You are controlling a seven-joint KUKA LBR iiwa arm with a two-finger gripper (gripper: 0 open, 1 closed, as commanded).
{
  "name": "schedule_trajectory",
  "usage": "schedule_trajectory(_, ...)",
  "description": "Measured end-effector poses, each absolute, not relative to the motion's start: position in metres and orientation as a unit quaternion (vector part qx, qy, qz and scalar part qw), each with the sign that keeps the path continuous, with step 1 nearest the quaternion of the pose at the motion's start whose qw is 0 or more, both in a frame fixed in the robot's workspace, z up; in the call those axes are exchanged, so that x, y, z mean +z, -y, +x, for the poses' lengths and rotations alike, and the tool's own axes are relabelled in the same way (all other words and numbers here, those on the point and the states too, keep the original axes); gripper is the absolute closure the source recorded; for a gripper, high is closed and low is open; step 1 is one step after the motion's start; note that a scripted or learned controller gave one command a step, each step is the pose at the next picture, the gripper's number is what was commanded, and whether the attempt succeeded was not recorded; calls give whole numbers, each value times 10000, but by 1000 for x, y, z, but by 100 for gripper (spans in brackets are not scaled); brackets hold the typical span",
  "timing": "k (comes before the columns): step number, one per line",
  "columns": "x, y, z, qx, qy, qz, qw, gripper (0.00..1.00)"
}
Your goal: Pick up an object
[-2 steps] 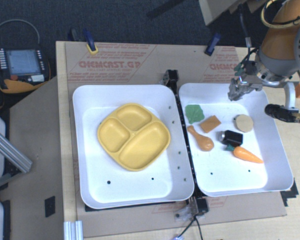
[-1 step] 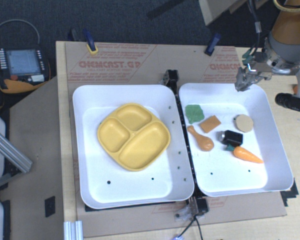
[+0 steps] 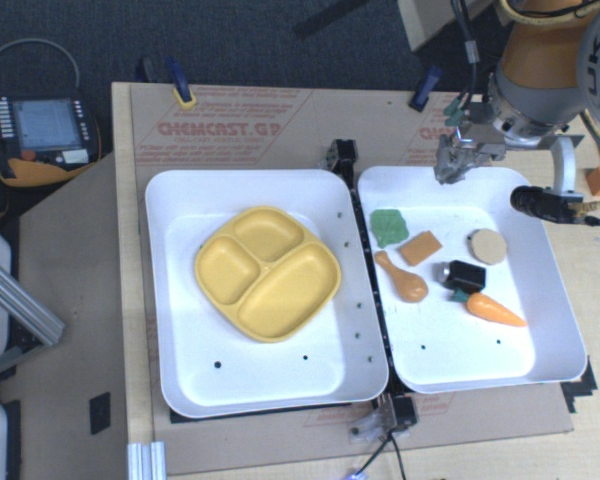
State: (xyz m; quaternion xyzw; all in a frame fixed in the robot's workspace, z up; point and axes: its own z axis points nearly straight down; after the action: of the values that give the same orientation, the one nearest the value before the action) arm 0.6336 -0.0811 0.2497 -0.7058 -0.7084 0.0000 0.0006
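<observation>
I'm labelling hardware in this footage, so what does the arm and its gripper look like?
The arm is grey with a broad orange band above the wrist. Black cables run along its upper part. At its end sits a small metallic grey gripper, compact and blocky, hanging over the far edge of the right bin. No markings are legible on it.

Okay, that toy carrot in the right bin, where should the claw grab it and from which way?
Probably the carrot at its thicker orange end, from straight above, fingers closing across its width. It lies flat and tapers toward its lower-right tip. The black block sits close to the thick end, so crowding is a risk.
</observation>
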Motion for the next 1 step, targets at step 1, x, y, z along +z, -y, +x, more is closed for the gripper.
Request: schedule_trajectory(1, 251, 32, 646, -6, 7077, -7065, -12, 100)
